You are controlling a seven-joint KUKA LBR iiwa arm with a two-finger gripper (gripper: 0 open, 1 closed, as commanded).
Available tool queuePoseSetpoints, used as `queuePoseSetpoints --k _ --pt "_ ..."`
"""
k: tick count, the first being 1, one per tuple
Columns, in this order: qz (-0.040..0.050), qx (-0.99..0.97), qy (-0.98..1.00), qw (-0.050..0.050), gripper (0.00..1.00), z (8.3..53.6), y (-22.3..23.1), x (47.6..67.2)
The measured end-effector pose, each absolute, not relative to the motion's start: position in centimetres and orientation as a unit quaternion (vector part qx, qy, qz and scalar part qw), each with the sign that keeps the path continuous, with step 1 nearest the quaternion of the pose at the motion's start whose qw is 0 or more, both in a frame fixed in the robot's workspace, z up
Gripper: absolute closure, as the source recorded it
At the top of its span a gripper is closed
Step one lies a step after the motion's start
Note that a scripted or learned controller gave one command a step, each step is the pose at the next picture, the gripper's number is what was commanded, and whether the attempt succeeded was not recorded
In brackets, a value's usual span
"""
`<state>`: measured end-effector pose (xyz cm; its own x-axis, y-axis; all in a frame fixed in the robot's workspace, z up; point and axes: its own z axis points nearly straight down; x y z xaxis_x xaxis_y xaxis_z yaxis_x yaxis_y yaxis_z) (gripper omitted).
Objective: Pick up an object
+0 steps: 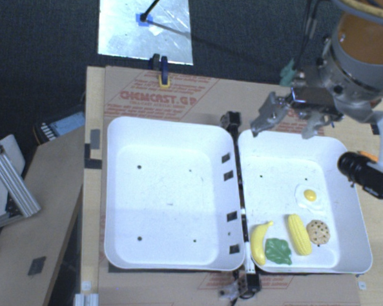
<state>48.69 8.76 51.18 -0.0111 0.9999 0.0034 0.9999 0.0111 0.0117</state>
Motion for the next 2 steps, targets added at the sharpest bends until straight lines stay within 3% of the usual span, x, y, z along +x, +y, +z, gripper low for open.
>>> queuePoseSetpoints --k 1,2 --pt "-0.0022 0.708 0.706 -0.001 0.00 42.9 4.5 48.6" --pt "0.0061 0.703 0.711 0.003 0.00 52.5 11.7 48.9"
